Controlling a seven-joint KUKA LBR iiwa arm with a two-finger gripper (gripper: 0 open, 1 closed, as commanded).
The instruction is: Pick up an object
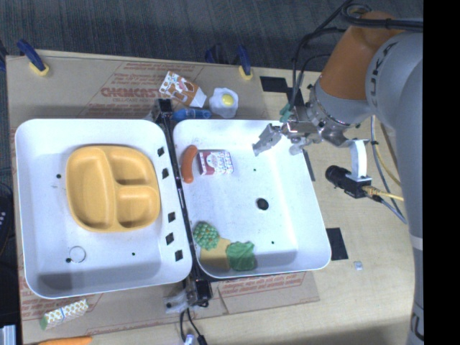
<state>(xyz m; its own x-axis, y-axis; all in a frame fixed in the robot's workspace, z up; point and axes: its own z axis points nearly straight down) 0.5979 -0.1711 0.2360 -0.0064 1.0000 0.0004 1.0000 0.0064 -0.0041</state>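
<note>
Tool (277, 138) hangs at the upper right corner of the right bin (316, 214), two fingers spread apart, nothing between them. Nearest candidate: small red-and-white carton (215, 162), lying flat toward camera view's left of the tool, slightly lower in frame. A sausage (188, 164) lies just beside it against the divider, long axis running up-down in frame. Green pieces (224, 246) crowd the bin's lower left corner, well apart. Bare white floor between tool and carton; room for descent looks ample. Left bin (29, 192) carries a yellow tray (113, 187).
</note>
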